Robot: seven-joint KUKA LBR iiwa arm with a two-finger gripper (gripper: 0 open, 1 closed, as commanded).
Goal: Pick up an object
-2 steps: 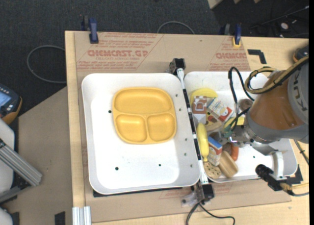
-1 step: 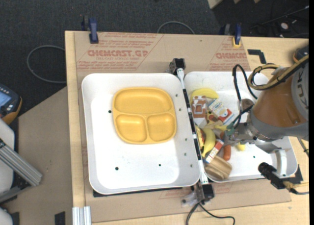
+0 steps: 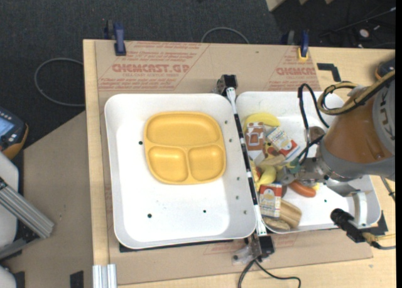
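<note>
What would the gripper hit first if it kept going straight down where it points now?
Most likely the pile of toy food in the right bin. The gripper points into it near a yellow banana piece and a red item. Depth is unclear.

Right bin (image 3: pixel 286 100) crowded (toys heaped), left bin (image 3: pixel 125 174) floor open around yellow tray (image 3: pixel 184 147)

Robotics lab: clamped plywood bench (image 3: pixel 188 70) on dark carpet (image 3: pixel 56 4), two white bins (image 3: pixel 125 174), loose cables (image 3: pixel 59 83), grey-and-orange robot arm (image 3: pixel 358 139) alongside.
</note>
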